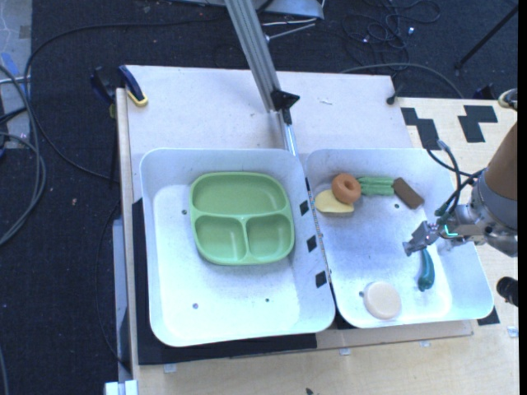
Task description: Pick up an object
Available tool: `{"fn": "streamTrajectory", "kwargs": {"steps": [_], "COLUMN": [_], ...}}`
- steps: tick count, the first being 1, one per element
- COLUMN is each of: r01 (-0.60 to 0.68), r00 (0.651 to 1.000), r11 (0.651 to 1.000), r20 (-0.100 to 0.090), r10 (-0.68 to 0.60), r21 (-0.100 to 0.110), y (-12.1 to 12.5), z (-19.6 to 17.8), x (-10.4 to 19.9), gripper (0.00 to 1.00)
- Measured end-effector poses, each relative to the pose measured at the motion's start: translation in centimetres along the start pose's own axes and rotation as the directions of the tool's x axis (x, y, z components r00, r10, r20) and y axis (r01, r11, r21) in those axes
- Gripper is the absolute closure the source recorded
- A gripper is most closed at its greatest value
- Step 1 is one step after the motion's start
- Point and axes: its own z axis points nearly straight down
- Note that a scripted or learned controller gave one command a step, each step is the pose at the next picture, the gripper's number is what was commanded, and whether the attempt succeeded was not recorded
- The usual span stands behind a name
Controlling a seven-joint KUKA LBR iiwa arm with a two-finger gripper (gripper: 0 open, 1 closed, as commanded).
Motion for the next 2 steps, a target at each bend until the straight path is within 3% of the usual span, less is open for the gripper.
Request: {"fn": "streamTrajectory", "kwargs": {"steps": [1,2], "r01": [0.000,-0.002], "r00": [1.000,1.000], "r11": [1.000,1.000], "r20": [0.001,-0.001], "r10": [0.000,0.002], "r21": [-0.002,0.001], "y": [0.1,-0.4], "z": [-0.1,4.3], "x": [0.0,0.2], "gripper": [0.00,0.00]}}
